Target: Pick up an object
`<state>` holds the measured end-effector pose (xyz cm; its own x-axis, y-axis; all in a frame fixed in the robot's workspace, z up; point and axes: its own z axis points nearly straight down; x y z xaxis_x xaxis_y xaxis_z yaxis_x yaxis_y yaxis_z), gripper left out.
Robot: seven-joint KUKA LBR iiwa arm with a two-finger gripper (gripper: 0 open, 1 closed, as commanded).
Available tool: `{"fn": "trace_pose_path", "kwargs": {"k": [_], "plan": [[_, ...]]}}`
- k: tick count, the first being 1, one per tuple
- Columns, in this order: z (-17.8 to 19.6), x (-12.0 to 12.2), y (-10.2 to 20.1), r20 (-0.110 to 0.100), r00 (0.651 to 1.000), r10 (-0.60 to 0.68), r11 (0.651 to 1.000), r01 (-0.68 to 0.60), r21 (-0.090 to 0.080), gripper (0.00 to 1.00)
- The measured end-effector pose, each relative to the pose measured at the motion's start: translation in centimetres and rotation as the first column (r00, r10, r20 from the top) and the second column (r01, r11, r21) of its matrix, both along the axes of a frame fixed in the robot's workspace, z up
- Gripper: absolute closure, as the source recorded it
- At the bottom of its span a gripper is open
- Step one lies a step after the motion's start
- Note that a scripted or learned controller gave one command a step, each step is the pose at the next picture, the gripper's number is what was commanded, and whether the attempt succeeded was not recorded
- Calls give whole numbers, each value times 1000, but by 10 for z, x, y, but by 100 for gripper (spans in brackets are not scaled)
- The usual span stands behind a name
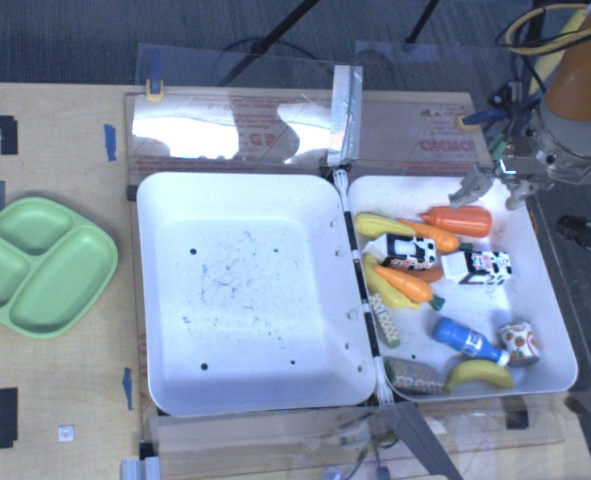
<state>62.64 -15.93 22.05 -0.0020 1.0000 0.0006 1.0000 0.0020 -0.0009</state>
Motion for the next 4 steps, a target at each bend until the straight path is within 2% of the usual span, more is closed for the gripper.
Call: {"fn": "trace_pose_path", "kwargs": {"k": [1, 2, 3, 4], "plan": [[-79, -47, -4, 1, 1000, -12, 1000, 12, -1, 0], [-38, -110, 11, -2, 991, -137, 991, 137, 1, 0], [-134, -122, 27, 7, 998, -65, 998, 65, 0, 0], [-134, -145, 28, 6, 996, 84, 996, -84, -1, 0]]}}
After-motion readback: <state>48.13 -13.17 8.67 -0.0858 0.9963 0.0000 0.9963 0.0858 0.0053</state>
